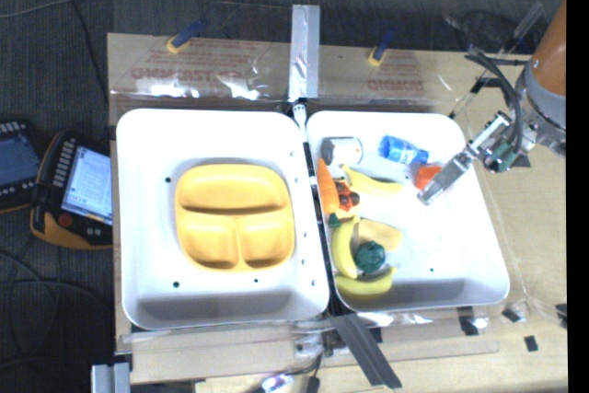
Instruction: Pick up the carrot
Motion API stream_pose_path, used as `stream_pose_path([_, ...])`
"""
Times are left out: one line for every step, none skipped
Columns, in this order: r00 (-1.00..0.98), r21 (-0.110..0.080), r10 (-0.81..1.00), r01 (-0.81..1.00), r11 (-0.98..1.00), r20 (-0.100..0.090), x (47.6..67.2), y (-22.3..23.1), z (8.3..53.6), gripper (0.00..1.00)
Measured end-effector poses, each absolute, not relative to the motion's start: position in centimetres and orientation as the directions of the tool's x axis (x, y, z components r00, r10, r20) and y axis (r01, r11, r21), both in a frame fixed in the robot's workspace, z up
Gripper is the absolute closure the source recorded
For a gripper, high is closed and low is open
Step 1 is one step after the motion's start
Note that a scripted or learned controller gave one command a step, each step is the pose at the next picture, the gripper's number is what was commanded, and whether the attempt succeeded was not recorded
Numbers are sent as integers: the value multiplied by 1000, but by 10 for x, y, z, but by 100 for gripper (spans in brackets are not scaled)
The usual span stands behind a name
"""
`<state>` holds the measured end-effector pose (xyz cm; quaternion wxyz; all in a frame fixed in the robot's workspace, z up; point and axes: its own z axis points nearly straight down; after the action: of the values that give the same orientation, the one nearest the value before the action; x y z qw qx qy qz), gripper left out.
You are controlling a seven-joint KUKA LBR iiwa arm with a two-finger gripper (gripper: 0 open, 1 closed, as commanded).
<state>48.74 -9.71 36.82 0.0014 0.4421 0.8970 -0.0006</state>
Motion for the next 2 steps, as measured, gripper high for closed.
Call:
stream_pose_path([-539,2,842,842,539,-2,507,-86,380,0])
stream_pose_path([-881,1,473,473,881,-7,486,-93,436,0])
